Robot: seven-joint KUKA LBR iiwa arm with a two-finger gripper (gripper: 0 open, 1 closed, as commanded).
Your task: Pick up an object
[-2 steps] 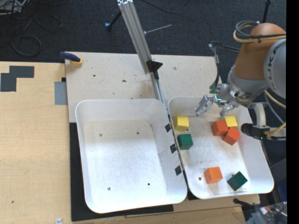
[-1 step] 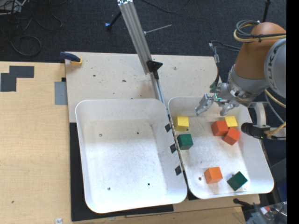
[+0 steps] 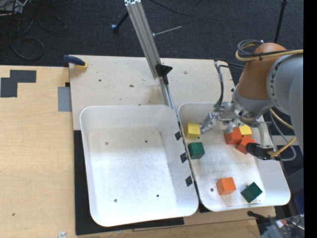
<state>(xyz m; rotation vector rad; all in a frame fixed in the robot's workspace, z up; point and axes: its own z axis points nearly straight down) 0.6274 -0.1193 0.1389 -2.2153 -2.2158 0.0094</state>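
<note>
- Reaching in from the right, the grey arm [image 3: 277,83] with its orange band hangs over the far part of the right bin [image 3: 277,195].
- The gripper [image 3: 221,117] sits low over that bin's far end, its metal fingers [image 3: 208,122] pointing toward the divider between the two bins.
- How far the claw is spread cannot be told: the wrist hides most of it, and nothing can be seen between the fingers.
- A yellow cube [image 3: 193,130] lies just beside the fingertips, close to the right bin's left wall near its far left corner; whether they touch cannot be told.
- A dark green cube [image 3: 196,150] rests right in front of the yellow one, also against the left wall.
- A red-orange block [image 3: 234,137] lies under the wrist toward the bin's right side, with a small yellow piece [image 3: 245,130] touching its far edge.
- An orange cube [image 3: 226,186] sits near the bin's near edge, and a second dark green cube [image 3: 252,192] lies just to its right, toward the near right corner.
- The left bin [image 3: 99,128] stands edge to edge with the right one.
- A slanted metal rail [image 3: 146,36] rises from the bench [image 3: 114,78] behind the bins.
</note>
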